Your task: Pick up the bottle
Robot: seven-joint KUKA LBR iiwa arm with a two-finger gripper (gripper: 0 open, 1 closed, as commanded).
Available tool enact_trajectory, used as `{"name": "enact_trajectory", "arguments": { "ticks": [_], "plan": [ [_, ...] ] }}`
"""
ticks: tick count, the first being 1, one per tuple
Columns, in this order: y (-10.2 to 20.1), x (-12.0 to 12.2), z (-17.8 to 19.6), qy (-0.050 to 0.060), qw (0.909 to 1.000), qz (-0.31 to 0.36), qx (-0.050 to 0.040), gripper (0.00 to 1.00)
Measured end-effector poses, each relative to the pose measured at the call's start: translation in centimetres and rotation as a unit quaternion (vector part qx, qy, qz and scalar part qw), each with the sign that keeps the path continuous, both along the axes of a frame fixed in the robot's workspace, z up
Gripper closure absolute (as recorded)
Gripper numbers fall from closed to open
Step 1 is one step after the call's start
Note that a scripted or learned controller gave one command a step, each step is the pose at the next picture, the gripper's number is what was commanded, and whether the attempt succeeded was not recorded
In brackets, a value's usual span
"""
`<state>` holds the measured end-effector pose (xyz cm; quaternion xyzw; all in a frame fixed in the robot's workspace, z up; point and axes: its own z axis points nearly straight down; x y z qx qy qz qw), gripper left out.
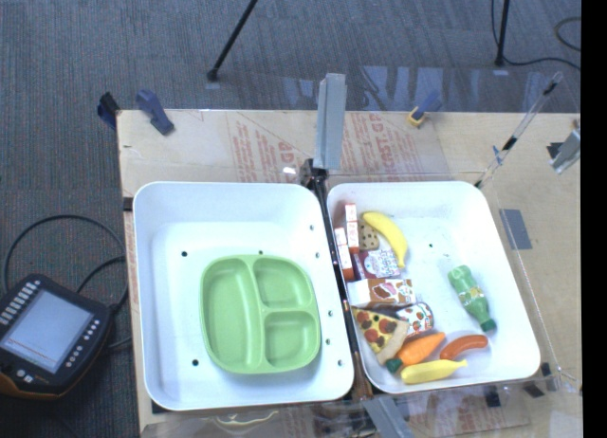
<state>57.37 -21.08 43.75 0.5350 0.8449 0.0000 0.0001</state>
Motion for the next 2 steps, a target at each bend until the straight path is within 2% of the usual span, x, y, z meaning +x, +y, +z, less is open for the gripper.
{"name": "enact_trajectory", "arguments": {
  "ticks": [1, 2],
  "plan": [
    [0.1, -0.4, -10.7, 0.000, 0.9957, 0.092, 0.0003, 1.00],
    [0.3, 4.2, -17.0, -0.001, 0.9893, 0.146, 0.0002, 1.00]
  ]
}}
